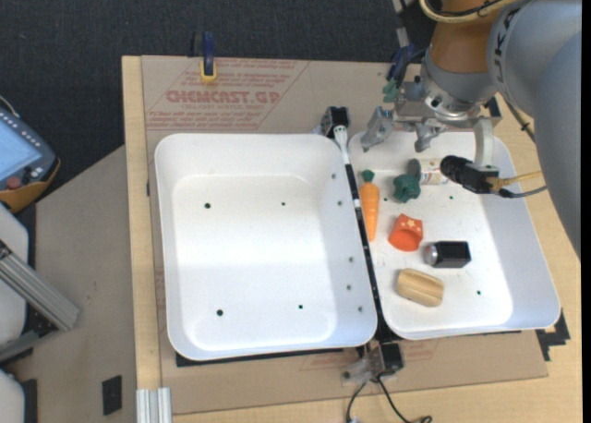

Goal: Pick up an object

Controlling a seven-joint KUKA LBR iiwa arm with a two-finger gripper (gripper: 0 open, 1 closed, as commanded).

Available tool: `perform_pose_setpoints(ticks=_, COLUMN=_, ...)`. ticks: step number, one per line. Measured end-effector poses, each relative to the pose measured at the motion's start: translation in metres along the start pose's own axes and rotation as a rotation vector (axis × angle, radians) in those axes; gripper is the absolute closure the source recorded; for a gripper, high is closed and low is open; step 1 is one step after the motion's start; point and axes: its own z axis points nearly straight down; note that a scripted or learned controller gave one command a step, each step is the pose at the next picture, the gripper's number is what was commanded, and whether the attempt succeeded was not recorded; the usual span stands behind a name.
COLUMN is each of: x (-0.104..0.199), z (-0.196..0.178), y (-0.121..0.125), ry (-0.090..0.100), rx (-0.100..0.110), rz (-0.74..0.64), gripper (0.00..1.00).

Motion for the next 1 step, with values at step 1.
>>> perform_pose_setpoints(ticks=1, x=0.0000, z=0.0000, y=0.0000, ry=0.000, rx=0.000, rz=0.000, gripper=0.00)
